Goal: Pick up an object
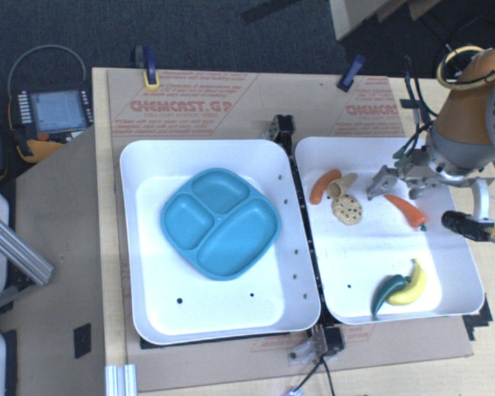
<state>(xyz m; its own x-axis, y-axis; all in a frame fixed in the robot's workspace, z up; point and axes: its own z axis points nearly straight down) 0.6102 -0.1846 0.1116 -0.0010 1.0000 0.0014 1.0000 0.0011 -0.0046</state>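
With fingers spread wide and empty above the carrot (406, 210), the gripper (393, 181) could, on descent, nudge the carrot toward the cookie (346, 211) instead of enclosing it.

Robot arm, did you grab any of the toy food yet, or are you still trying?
Not yet. Done: the arm has reached over the right bin, gripper hovering near the carrot. In hand: nothing shows between its fingers. Left: grip and lift something. The carrot, hot dog, cookie and banana all lie in the bin; the blue plate sits in the left one.
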